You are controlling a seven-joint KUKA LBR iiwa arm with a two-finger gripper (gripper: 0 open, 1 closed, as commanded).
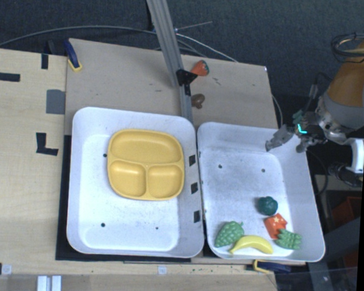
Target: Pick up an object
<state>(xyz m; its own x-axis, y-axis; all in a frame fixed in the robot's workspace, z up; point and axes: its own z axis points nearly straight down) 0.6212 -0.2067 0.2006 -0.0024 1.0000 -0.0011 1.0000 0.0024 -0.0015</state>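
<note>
The gripper, fingers spread and holding nothing, is hovering at the right bin's far corner; the toy foods are lying toward its near edge.

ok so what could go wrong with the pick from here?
1. The toys are bunched in the right bin's near corner: green grapes, banana, red piece, dark teal ball. A descent may nudge neighbours or grab two.
2. The banana lies against the bin's front wall, so the gripper could strike the rim.
3. The gripper sits at the far edge, a long reach away.
</note>
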